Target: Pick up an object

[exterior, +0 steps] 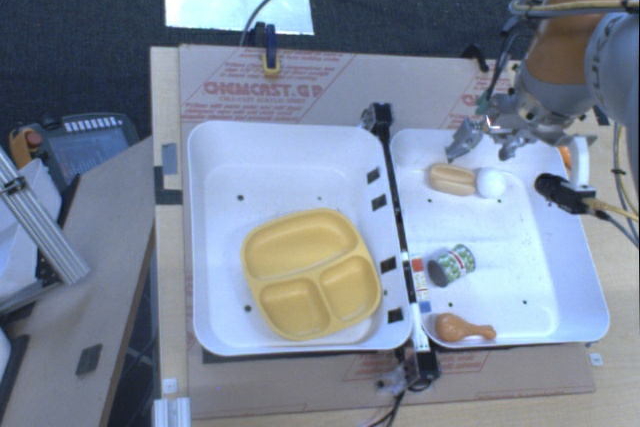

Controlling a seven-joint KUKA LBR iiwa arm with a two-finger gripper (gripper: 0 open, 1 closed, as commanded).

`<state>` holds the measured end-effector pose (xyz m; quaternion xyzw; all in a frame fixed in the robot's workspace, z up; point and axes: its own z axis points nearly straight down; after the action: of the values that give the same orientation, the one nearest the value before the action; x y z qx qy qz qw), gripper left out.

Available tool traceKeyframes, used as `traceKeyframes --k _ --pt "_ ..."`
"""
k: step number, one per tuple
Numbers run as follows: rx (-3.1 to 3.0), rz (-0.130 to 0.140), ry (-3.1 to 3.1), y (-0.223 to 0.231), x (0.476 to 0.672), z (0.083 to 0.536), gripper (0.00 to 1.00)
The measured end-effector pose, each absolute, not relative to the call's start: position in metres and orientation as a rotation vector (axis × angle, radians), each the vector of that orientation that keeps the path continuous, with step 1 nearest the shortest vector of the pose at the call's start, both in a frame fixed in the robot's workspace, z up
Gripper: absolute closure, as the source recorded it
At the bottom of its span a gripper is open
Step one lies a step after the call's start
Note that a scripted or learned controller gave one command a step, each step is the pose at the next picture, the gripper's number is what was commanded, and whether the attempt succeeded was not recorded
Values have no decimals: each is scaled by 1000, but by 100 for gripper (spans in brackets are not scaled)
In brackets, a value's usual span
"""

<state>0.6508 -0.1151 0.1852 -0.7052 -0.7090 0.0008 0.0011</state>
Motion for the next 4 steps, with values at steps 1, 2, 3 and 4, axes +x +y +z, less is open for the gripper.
traceKeyframes --k 1,2,3,4 --pt "-2218 4 -2221 -118 648 123 0" --pt "-2219 2 -2222 -117 648 83 0" --pt "-2223 -4 -2225 -118 650 96 100" --pt "-2221 -8 -2231 -113 650 160 100"
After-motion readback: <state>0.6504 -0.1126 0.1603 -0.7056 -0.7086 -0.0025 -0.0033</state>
